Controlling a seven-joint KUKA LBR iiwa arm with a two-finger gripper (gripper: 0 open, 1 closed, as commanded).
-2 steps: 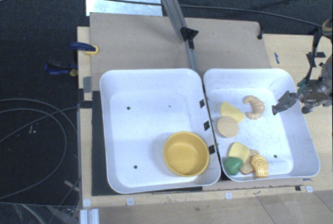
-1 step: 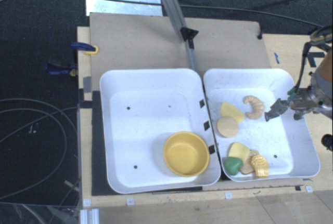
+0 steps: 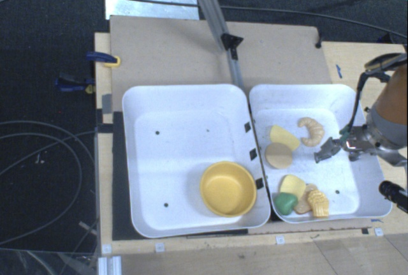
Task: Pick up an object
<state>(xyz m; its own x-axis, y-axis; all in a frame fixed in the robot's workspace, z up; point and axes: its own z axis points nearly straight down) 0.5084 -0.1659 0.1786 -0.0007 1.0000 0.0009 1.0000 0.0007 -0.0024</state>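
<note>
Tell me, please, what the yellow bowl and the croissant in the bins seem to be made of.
The yellow bowl looks like moulded plastic: one even colour, a smooth rim, a soft sheen. The croissant seems to be toy food, probably plastic or rubber: its tan colour is uniform and its ridges look moulded, not flaky. The picture is too coarse to be certain of either.

A grey pole [image 3: 210,2] slants over the bench; blue clamps [image 3: 102,59] grip its left edge.

Bench [image 3: 191,50], two white bins [image 3: 153,108]
</note>
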